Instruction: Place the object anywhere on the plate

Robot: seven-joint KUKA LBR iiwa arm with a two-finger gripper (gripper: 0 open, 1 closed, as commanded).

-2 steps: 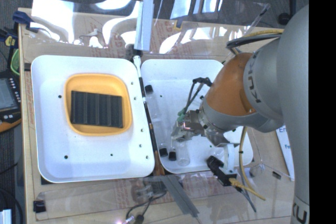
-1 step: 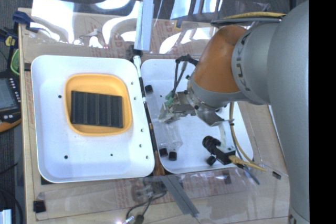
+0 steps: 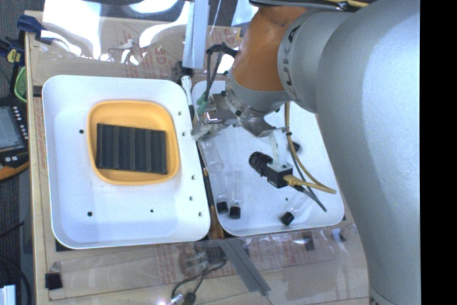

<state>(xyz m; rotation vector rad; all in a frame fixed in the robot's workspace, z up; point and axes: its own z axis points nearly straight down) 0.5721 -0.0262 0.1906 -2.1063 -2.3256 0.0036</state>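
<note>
Two bins sit side by side on the bench [image 3: 43, 253] — the left bin [image 3: 64, 211] at nine o'clock, the right bin [image 3: 314, 221] at three, their inner rims nearly touching. A plate [image 3: 96, 118] rests inside the left bin toward its twelve o'clock end, with a ridged block [image 3: 132, 148] lying on it. The arm [image 3: 343, 82] reaches in from three o'clock over the right bin — its gripper [image 3: 227, 196] hangs near that bin's six o'clock corner by the shared rims.

Left bin [image 3: 64, 211]: white plastic, smooth, slight sheen. Plate [image 3: 132, 116] inside it: yellow plastic, glossy rim; dark ribbed matt insert [image 3: 133, 148] at centre. Arm [image 3: 371, 82] right of plate: grey smooth painted shell, orange glossy band [image 3: 260, 46]. Bench [image 3: 143, 261] below left bin: pale wood-look board under clear sheet.
</note>
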